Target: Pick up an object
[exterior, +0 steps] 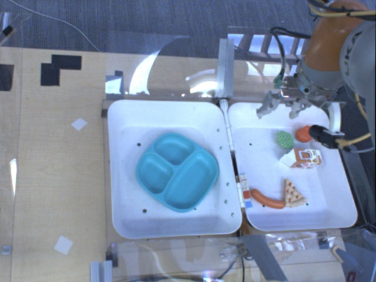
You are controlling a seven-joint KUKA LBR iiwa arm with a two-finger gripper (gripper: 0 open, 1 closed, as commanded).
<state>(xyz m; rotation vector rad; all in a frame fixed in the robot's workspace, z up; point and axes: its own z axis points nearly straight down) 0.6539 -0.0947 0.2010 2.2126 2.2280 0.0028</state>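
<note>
The right bin (335,210) holds several toy foods. A green ribbed piece (285,138) lies next to an orange-red ball (302,134). Below them sit a small white and orange carton (307,158), a pizza slice (294,194) and a sausage (267,199). My gripper (279,109) hangs over the far edge of this bin, above and behind the green piece. Its two fingers are spread apart, open, with nothing between them.
The left bin (126,216) carries a blue divided plate (177,170). A metal post (225,69) rises at the back between the two bins. Cables (346,138) trail from the wrist over the right bin's right side.
</note>
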